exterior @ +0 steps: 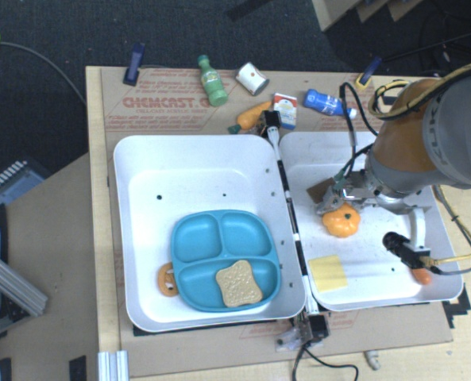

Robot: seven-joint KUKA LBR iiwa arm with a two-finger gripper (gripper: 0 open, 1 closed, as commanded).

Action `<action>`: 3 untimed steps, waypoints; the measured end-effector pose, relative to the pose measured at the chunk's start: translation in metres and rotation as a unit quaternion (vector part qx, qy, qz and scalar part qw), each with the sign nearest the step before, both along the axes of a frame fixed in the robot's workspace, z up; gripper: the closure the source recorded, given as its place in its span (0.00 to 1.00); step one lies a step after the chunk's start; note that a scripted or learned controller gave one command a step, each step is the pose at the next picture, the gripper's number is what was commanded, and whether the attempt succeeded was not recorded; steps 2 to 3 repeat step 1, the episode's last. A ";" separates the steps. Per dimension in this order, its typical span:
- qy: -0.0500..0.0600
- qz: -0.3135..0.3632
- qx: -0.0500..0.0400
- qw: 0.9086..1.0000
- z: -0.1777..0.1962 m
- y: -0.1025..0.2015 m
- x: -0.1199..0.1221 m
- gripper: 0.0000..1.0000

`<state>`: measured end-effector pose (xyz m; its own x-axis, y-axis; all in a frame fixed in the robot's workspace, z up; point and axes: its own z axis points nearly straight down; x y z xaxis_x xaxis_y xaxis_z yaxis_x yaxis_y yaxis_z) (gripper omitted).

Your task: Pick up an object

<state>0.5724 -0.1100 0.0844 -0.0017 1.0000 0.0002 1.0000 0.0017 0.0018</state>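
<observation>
An orange fruit [341,222] lies in the middle of the right bin [394,292]. A pale yellow block [328,274] rests near that bin's front left corner. My gripper [338,200] reaches in from the right and hangs right above the orange fruit, at its far edge; the wrist hides the fingertips. In the left bin [140,181] sits a blue divided plate [219,240] with a slice of bread [238,283] in its front compartment. A small brown pretzel-like piece [167,279] lies by the plate's left rim.
Behind the bins on the bench stand a green bottle [213,81], a white can [252,78], a small carton [284,110], a blue bottle [324,101] and an orange item [251,117]. A blue marker [133,64] lies at the far left. The arm covers the right bin's far right part.
</observation>
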 end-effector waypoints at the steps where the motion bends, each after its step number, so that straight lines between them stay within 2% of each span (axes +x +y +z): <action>1: 0.000 0.000 0.000 1.000 0.101 0.078 -0.001 1.00; 3: 0.000 0.000 0.000 1.000 0.101 0.078 -0.001 1.00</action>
